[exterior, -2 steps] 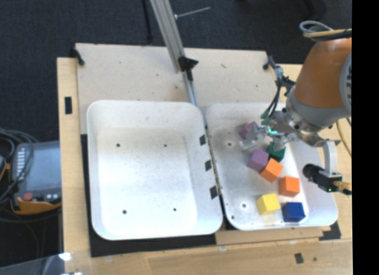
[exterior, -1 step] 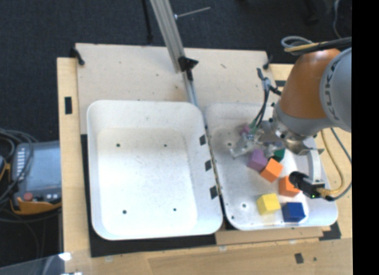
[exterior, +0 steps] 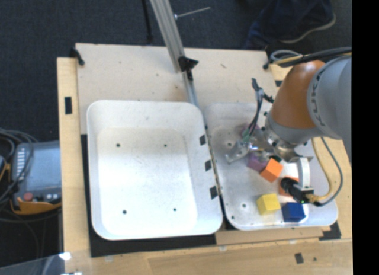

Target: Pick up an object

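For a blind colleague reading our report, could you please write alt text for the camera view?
A grey robot arm with an orange band reaches from the right over the right white bin, which holds purple, orange, yellow and blue blocks. The left white bin sits beside it on a wooden bench.

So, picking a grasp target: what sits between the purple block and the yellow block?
In the camera view, the orange block lies between the purple block and the yellow block, touching the purple one; bare bin floor separates it from the yellow.

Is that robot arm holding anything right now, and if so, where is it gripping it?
It cannot be told. The gripper is down in the right bin beside a purple block and an orange block, with the arm covering its fingers.
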